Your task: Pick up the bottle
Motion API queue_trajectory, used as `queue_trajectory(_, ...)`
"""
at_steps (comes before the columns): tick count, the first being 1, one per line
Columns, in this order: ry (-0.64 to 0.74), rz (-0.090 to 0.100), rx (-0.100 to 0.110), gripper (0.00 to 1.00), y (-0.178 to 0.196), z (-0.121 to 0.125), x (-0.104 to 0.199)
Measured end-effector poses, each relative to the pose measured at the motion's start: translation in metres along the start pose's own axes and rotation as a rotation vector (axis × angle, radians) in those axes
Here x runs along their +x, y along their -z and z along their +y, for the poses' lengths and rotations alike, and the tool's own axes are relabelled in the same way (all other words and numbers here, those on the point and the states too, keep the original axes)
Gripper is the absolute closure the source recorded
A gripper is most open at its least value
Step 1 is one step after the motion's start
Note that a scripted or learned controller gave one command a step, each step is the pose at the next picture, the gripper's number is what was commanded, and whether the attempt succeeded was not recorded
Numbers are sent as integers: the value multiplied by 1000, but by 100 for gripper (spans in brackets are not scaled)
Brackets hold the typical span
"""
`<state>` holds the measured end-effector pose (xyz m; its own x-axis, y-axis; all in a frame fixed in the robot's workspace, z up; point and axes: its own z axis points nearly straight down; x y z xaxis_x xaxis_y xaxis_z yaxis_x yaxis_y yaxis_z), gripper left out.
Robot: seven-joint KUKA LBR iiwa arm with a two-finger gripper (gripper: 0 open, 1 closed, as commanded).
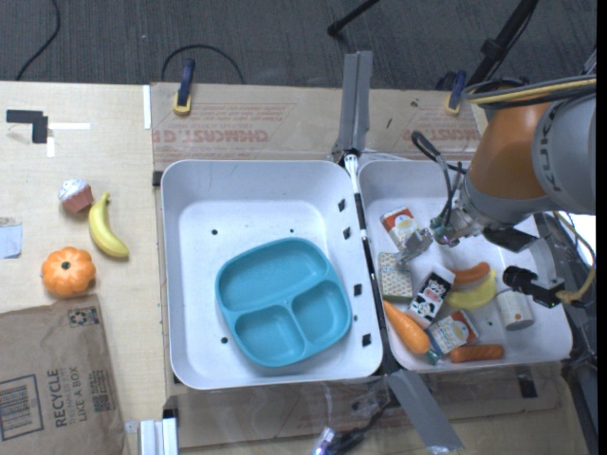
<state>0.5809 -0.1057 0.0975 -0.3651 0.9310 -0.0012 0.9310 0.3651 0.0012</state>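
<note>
The bottle, I cannot pick out for certain among the clutter in the right bin. My claw hovers low there; open or closed, I cannot tell. Nothing is lifted yet.

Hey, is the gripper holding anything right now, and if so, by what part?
Cannot be told: the gripper sits low among the items in the right bin, with no item visibly in its grasp.

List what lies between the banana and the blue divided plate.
Camera view: bare wooden bench, then the left white bin's wall, separate the yellow banana from the blue three-compartment plate.
</note>
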Motion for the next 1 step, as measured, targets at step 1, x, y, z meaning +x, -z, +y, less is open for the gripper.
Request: queue_trajectory(1,-2,0,0,100,8,0,-1)
